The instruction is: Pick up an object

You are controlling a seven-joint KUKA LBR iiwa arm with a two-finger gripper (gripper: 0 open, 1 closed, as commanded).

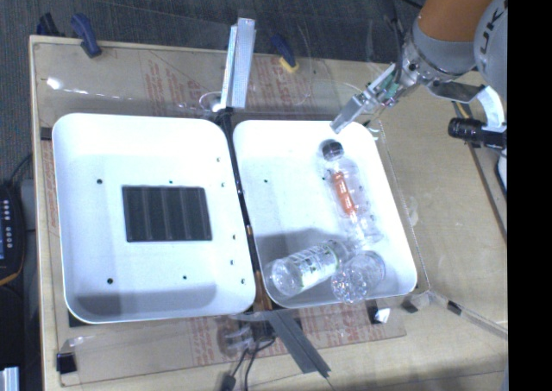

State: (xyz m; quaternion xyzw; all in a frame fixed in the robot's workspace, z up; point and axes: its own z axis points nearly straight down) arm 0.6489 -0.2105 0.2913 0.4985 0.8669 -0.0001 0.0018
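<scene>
Bench [448, 208], 2 bins: left bin [86, 165] has dark tray [166, 213]; right bin [276, 173] has 3 bottles. Gripper [338, 126] above far rim, state unclear.

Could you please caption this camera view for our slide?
Gripper poised above right bin holding clear plastic bottles; left bin holds a dark tray.

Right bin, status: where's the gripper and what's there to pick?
Gripper hangs over right bin's far rim, nothing between fingers. Three clear plastic bottles inside: orange-label bottle, two by near wall. Dark ridged tray in left bin.
</scene>
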